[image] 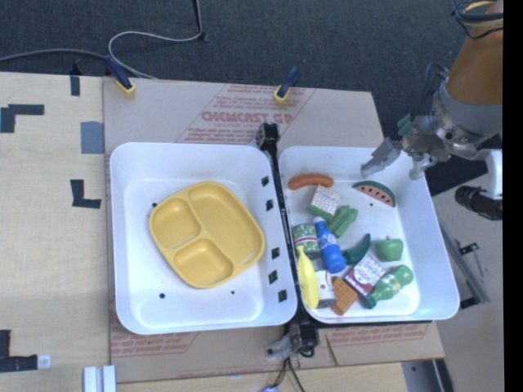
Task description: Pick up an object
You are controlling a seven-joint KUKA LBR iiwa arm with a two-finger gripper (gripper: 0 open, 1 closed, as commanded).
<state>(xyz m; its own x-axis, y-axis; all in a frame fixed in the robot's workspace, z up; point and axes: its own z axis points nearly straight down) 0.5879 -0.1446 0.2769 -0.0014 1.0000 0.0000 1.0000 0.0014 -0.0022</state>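
The right bin (433, 243) holds several toy foods: a sausage (310, 180), a watermelon slice (374, 193), a blue bottle (330, 248), a banana (307, 278), a green pepper (391, 249) and a green bottle (389, 285). My gripper (400, 163) hangs above the bin's far right corner, just beyond the watermelon slice. It is open, its two grey fingers (379, 161) spread wide with nothing between them.
The left bin (131, 219) holds a yellow divided plate (206, 232). A black divider with clips (274, 211) runs between the bins. Two yellow-blue clamps (285, 86) pin the cardboard at the back. A cable (155, 37) lies on the dark floor beyond.
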